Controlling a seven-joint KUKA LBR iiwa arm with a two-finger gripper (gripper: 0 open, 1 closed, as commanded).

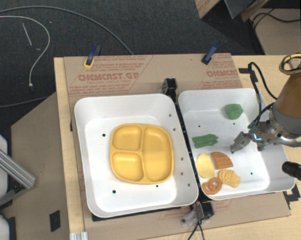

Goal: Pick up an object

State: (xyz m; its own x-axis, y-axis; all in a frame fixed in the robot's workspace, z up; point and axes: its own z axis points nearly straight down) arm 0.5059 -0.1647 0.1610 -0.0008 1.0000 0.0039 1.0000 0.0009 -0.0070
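The right bin (pixel 249 95) holds several toy foods. A round green piece (pixel 233 111) lies near its back, and a flat green piece (pixel 205 139) sits by its left wall. At the front left are a pale yellow piece (pixel 204 164), a brown waffle-like piece (pixel 222 160), a pretzel (pixel 212 186) and a yellow cracker (pixel 229 177). My gripper (pixel 250 145) hangs over the bin's right half, open, with nothing between its fingers. It is to the right of the flat green piece and above the waffle, apart from both.
The left bin (pixel 90 114) carries a yellow divided plate (pixel 141 152). A black bracket (pixel 169 85) sits between the bins at the back. Blue clamps (pixel 92 55) hold the cardboard sheet. The arm's orange band (pixel 294 98) rises at the right edge.
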